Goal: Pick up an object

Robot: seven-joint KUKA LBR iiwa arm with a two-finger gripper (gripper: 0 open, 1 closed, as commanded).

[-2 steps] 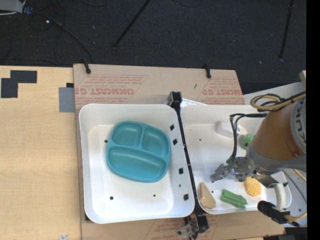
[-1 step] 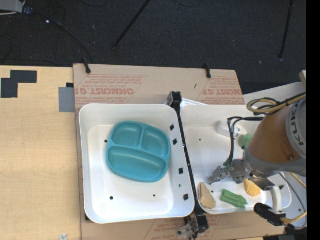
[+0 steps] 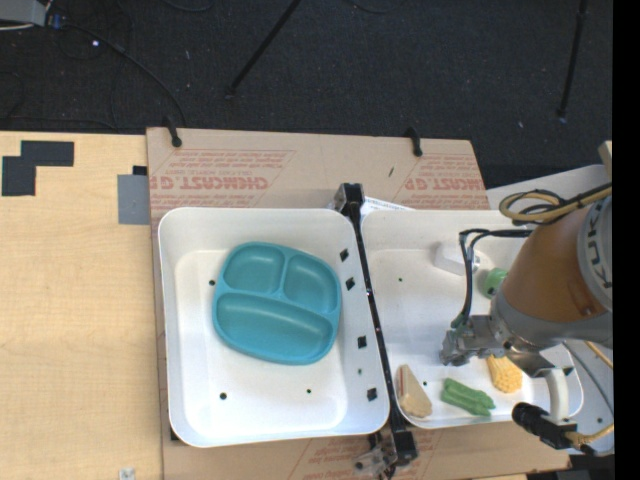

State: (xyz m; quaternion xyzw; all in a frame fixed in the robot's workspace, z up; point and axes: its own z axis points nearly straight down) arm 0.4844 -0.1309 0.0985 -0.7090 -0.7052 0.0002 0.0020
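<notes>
Zero pickup so far, far as I can judge. Right bin [image 3: 420, 268] has tan wedge thing [image 3: 413, 392], green bean-looking piece [image 3: 468, 397], yellow corn-ish chunk [image 3: 505, 373] near front wall, all lying on floor. Left bin [image 3: 190, 318] has teal divided plate [image 3: 277, 302]. Arm [image 3: 555, 268] comes in from right, wrist bent down, gripper [image 3: 463, 346] low over right bin, close to corn and bean. Pincer state: can't tell, too dark. Grab plus lift left.

Lying in right bin near front wall: tan wedge-shaped piece [image 3: 413, 392] at L, tilted; green pod-like piece [image 3: 467, 397] just R of it, flat; yellow corn-like piece [image 3: 505, 373] above-R; teal divided plate [image 3: 277, 302] flat in left bin.
</notes>
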